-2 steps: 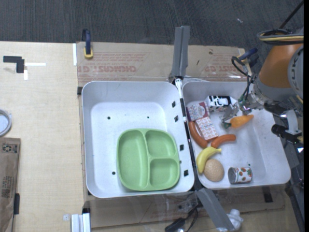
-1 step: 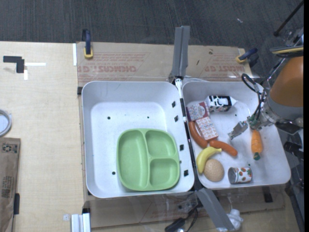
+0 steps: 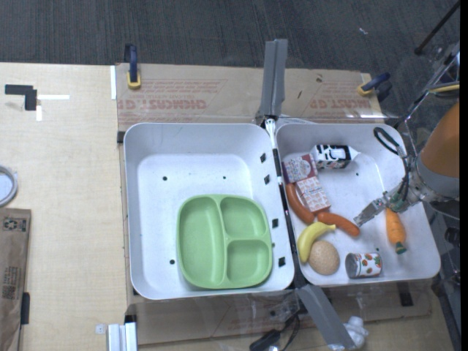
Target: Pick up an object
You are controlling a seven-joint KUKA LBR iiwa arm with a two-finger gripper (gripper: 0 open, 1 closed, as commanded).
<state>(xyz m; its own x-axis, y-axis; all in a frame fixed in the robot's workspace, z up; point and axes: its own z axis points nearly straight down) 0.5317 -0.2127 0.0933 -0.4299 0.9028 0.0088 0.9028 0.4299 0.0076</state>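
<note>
The right bin point(image 3: 365, 168) holds several small items. Among them are an orange carrot point(image 3: 395, 229), a yellow banana point(image 3: 313, 238), a tan round potato point(image 3: 324, 257) and a small can point(image 3: 363, 265). There is also a red sausage point(image 3: 340, 223), a second sausage point(image 3: 297, 205), two red-and-white packets point(image 3: 298, 168) and a black-and-white carton point(image 3: 333, 156). My gripper point(image 3: 380, 209) reaches in low from the right. It sits just above and left of the carrot's top and right of the red sausage. I see nothing lifted.
The left bin point(image 3: 146, 196) holds a green divided plate point(image 3: 224, 241). A grey post point(image 3: 274, 79) rises at the back where the two bins meet. Cables point(image 3: 391, 141) hang over the right bin's far right corner. Clamps sit along the cardboard behind.
</note>
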